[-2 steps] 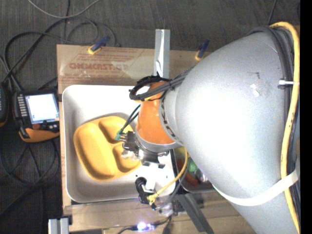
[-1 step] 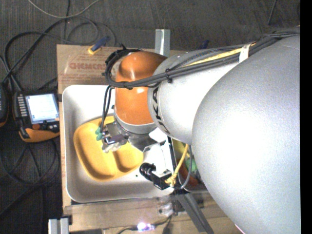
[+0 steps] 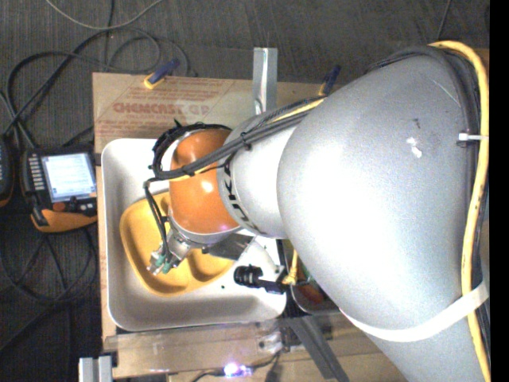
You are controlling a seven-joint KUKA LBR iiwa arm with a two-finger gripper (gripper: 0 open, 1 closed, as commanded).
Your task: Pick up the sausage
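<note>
My gripper (image 3: 163,261) reaches down into the left white bin (image 3: 119,293), its tip over a large yellow curved thing (image 3: 139,237) that lies in the bin's middle. The tip is small and partly hidden by the orange wrist band (image 3: 203,189). A dark reddish-brown thing (image 3: 308,294) peeks out under the arm at the right bin's near edge; I cannot tell what it is. The grey arm (image 3: 374,197) covers the right bin and much of the left one.
Brown cardboard (image 3: 175,106) lies behind the bins, with an upright metal post (image 3: 265,78) at its right. A handheld screen (image 3: 64,177) and cables lie on the floor to the left.
</note>
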